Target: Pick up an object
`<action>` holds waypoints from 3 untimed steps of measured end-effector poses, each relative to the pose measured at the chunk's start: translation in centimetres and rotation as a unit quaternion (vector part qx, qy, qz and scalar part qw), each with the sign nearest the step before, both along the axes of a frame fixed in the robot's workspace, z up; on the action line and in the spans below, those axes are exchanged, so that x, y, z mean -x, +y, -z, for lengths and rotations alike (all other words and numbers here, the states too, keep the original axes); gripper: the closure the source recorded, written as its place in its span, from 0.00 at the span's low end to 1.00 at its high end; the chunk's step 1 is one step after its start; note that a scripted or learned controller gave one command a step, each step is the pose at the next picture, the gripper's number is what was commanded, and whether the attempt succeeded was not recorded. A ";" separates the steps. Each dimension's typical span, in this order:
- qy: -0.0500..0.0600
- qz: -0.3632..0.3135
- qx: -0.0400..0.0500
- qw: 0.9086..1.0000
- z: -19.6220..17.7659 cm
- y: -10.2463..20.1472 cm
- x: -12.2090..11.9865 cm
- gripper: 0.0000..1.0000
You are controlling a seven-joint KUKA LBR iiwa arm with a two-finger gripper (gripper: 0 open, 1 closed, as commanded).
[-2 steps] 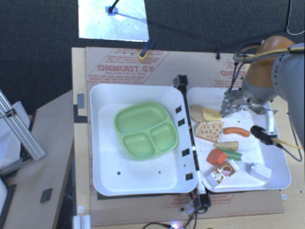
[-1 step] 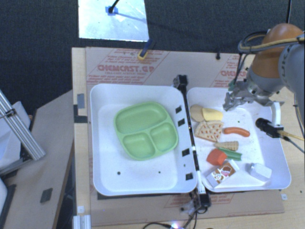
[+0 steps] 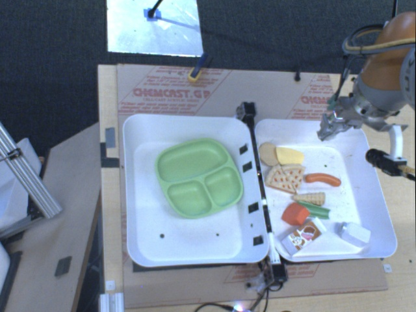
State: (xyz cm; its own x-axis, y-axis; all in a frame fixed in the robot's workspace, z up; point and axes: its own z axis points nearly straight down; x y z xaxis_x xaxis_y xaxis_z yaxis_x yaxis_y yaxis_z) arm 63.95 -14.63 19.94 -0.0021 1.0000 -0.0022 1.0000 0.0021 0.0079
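Right bin (image 3: 370,200), white, shallow: holds a cluster of toy food items toward its left half.
- 1 round tan cookie (image 3: 267,153) touching 1 yellow cheese wedge (image 3: 290,155), near the far left corner.
- 1 waffle-patterned cracker (image 3: 285,179), just below these.
- 1 orange-red sausage (image 3: 323,179), lying roughly level, centre of the bin.
- 1 ridged tan cone (image 3: 311,199) and 1 green strip (image 3: 314,209), side by side.
- 1 red block (image 3: 295,214), beside the green strip.
- 1 printed carton (image 3: 301,237), near the front edge.
- 1 white block (image 3: 353,233), near the front right corner.

Left bin (image 3: 149,239): 1 green 3-compartment tray (image 3: 198,177), central.

Gripper (image 3: 327,130): above the right bin's far edge, tilted down-left, apart from every item; whether its tip is spread or closed cannot be told. Arm (image 3: 389,57) enters from the right.
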 end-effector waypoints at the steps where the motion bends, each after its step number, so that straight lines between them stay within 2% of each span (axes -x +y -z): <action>1: 0.001 -0.001 -0.001 1.000 -2.7 0.0 -0.1 1.00; 3: 0.005 -0.004 -0.003 1.000 -2.6 11.9 3.7 1.00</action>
